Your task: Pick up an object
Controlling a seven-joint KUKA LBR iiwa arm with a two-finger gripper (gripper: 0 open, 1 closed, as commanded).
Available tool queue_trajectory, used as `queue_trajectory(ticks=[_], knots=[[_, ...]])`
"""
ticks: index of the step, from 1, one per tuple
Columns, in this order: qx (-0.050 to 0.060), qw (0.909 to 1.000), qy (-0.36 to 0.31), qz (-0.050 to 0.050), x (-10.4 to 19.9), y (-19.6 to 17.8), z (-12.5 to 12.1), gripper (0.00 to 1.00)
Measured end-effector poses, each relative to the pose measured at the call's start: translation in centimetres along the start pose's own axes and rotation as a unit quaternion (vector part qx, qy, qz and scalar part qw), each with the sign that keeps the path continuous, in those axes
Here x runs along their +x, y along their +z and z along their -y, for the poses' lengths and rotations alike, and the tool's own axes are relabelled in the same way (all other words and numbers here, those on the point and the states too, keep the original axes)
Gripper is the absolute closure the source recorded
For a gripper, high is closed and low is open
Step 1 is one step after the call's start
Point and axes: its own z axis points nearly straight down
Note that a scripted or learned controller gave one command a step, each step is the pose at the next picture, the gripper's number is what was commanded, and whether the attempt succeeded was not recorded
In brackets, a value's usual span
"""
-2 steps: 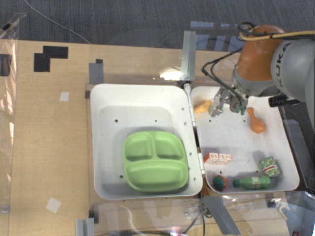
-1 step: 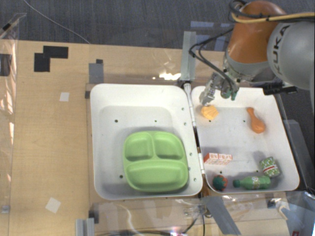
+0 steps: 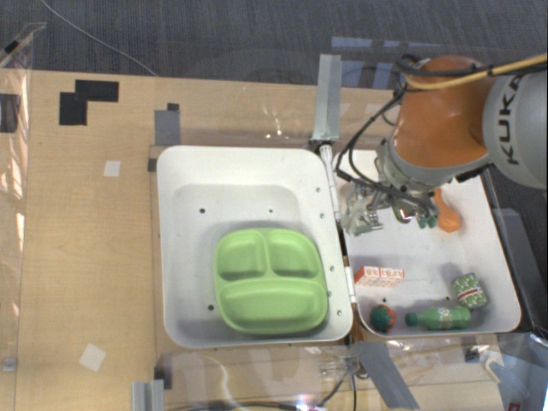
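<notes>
While the arm reaches in from the right:
Pincer (image 3: 383, 215): low over right bin's (image 3: 497, 255) upper left; finger state cannot be told
Right bin contents: orange item (image 3: 447, 216) beside pincer; red-white packet (image 3: 381, 275), green can (image 3: 468, 289), green bottle (image 3: 439, 317), small ball (image 3: 382, 317) along near side
Left bin (image 3: 184, 187): green divided plate (image 3: 270, 279)

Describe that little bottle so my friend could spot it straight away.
Look in the right bin, along its near edge. The green bottle lies on its side there, between a small ball and a short can. It is the one long thing there, with a label round it.
</notes>
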Motion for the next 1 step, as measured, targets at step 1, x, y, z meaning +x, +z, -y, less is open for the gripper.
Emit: queue_trajectory(ticks=[1], knots=[[0.0, 0.9827, -0.185, 0.0, 5.09, 0.03, -1.94, 1.0]])
